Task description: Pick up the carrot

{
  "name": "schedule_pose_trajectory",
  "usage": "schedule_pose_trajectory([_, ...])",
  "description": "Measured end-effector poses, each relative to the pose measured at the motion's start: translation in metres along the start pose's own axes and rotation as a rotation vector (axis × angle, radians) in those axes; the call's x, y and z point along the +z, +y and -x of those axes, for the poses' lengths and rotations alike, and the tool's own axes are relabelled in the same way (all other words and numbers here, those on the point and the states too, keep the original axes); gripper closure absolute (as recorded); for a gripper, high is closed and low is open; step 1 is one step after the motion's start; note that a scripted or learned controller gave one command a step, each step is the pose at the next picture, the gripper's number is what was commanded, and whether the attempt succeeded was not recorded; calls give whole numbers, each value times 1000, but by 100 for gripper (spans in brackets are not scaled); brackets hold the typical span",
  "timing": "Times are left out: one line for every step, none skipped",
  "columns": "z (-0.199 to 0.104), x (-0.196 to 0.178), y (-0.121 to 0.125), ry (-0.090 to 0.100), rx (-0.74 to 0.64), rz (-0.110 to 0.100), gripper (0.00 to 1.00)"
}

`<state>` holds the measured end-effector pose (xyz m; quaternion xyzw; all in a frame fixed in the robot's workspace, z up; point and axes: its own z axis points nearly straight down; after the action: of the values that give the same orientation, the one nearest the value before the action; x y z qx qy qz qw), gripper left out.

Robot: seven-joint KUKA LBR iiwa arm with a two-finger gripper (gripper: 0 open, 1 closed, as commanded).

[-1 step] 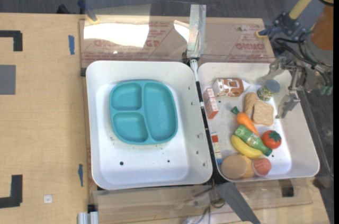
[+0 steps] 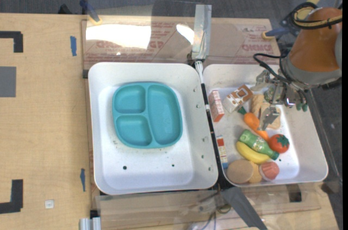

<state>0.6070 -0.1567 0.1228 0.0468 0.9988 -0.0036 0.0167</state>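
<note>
Left bin (image 2: 103,115) with teal divided tray (image 2: 147,115); right bin (image 2: 310,153) with cartons of unreadable print and carrot (image 2: 252,122), long axis running upper left to lower right beside green bottle (image 2: 256,142); gripper (image 2: 272,106) above carrot, finger state indeterminable.

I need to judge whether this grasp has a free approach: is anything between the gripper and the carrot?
Nothing visible stands between them. The gripper hangs in the right bin, just beside and above the carrot. The green toy and the tomato crowd the carrot's lower end, not the approach.
</note>
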Motion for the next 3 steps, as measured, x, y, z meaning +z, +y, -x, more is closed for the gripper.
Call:
schedule_pose_trajectory([-21,9,35,-38,6,-6,0])
schedule_pose_trajectory([-22,10,37,-35,77,0,0])
schedule_pose_trajectory([-19,10,42,-32,188,6,0])
